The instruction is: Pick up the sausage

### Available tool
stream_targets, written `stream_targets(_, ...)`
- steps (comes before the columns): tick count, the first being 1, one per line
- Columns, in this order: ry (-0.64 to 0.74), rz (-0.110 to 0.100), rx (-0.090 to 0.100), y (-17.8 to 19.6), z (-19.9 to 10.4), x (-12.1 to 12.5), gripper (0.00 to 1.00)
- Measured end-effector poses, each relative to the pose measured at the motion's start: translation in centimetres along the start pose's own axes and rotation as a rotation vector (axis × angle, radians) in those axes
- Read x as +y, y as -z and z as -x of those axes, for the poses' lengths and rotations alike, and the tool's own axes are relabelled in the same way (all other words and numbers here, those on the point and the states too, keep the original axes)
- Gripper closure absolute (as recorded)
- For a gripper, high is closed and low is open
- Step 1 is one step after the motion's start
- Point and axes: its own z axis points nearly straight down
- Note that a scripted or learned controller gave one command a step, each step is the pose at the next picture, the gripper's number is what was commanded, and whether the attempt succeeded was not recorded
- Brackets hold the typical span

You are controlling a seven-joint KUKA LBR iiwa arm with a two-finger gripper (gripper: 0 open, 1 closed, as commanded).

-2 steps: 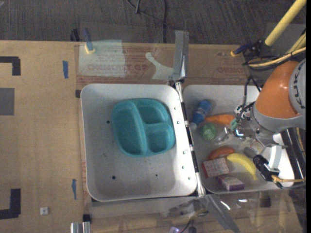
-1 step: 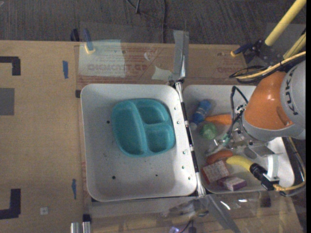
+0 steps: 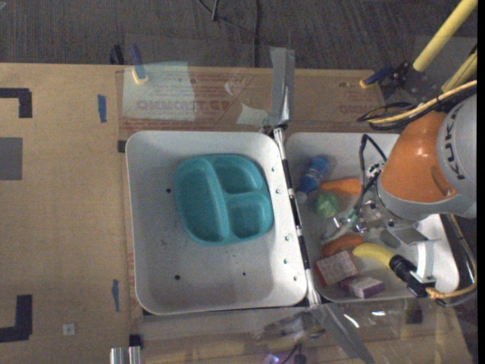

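The gripper (image 3: 362, 218) hangs low in the right bin (image 3: 449, 277) (the arm hides much of it), so I cannot tell whether it is spread or closed. What looks like the sausage (image 3: 342, 244) lies just below-left of it, touching the banana (image 3: 373, 254).

**Robot arm: grey body, orange band**

We see a rounded grey arm (image 3: 447, 165) with a broad, glossy orange band (image 3: 413, 161) above its wrist. Dark letters mark the pale casing beside the band. Thin black cables loop along the wrist, above metal gripper hardware (image 3: 371, 218).
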Motion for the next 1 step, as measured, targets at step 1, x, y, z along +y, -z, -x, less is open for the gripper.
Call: stream_targets(1,-0.004,0.005,-0.004,1.10,0.32,0.16,1.00)
